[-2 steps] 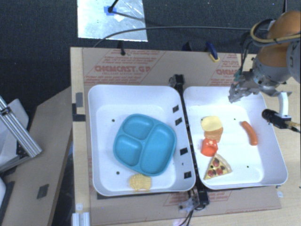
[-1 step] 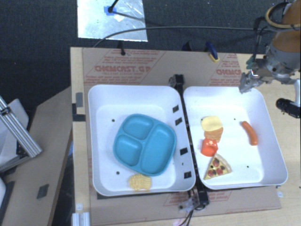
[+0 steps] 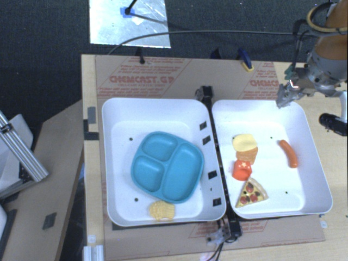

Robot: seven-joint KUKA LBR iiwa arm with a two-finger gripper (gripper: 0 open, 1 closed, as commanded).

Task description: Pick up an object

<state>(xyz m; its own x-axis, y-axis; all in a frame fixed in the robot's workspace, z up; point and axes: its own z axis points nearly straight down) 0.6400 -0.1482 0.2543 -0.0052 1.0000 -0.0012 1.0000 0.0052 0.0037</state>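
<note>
Two shallow white bins sit side by side on the bench (image 3: 163,72), the left bin (image 3: 117,145) and the right bin (image 3: 310,145) touching along a shared middle edge fitted with black clips. Left bin: a blue divided plate (image 3: 167,166) lies near the centre, slightly rotated; a pale yellow corn-like toy (image 3: 162,210) lies just beside its near edge, close to the bin's front wall. Right bin: a yellow-topped orange piece (image 3: 245,147) lies left of centre, with a red tomato-like toy (image 3: 242,170) just in front of it, the two apparently touching. A pizza slice (image 3: 251,193) lies just in front of the tomato. An orange sausage (image 3: 288,153) lies well apart from this cluster, toward the right wall, angled along the bin's depth. The arm enters from the right, and the gripper (image 3: 285,97) hangs above the far right corner of the right bin, well apart from every toy. Nothing is seen between the jaws; whether they are apart or together cannot be told at this size. A metallic sheet (image 3: 128,15) lies on the dark floor beyond the bench.
</note>
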